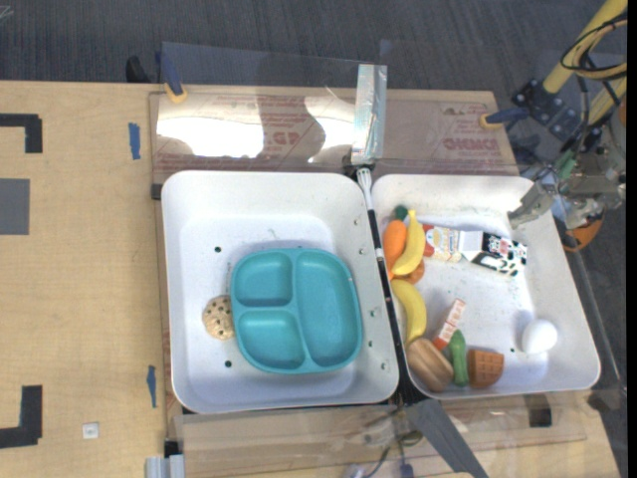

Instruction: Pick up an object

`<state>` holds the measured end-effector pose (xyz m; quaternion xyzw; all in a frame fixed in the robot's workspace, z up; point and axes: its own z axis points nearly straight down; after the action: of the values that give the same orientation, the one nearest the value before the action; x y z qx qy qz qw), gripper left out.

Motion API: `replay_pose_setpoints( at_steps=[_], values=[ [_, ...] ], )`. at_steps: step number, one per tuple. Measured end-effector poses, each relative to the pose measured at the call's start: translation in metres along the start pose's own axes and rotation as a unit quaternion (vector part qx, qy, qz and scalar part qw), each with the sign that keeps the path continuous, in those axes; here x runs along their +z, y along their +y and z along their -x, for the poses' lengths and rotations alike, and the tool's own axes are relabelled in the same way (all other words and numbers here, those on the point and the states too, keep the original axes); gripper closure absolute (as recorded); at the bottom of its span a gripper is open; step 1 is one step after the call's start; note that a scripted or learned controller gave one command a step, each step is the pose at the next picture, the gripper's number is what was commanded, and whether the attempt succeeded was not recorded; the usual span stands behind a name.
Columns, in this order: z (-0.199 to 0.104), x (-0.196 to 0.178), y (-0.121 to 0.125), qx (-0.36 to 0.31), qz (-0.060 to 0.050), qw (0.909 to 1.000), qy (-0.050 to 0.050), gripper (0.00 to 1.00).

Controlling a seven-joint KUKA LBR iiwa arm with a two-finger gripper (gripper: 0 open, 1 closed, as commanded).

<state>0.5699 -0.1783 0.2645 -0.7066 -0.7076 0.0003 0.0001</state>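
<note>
Your hand (528,207) sits at the 3 o'clock edge of the view, over the far right rim of the right bin (577,317); I can't tell from here whether it is spread or closed, and nothing shows in its grip. The arm leans in from the right, low over the rim, wrist angled toward the bin's middle.

Nearest to it, at the bin's 12 o'clock, lies a flat black-and-white carton (498,251), probably light but thin, so hard to pinch lying flat. At 4 o'clock rests a white egg (538,337): smooth, round, likely to slip or roll, though well apart from everything else. Along the 9 o'clock wall the bananas (408,277) and carrot (395,237) crowd together. I'd judge them light toy pieces, best taken across the narrow middle.
</note>
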Motion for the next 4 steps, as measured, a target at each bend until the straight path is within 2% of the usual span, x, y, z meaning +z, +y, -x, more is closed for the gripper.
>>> replay_pose_setpoints(
  at_steps=[1, 2, 3, 4],
  values=[
    [-0.033, 0.095, -0.047, 0.069, -0.005, 0.9976, 0.001, 0.0],
    [-0.075, 0.143, -0.081, 0.025, -0.004, 0.9997, 0.001, 0.0],
    [-0.079, 0.165, -0.08, -0.083, 0.015, 0.9964, -0.002, 0.0],
    [-0.078, 0.165, -0.078, -0.151, 0.019, 0.9883, -0.007, 0.0]
  ],
)
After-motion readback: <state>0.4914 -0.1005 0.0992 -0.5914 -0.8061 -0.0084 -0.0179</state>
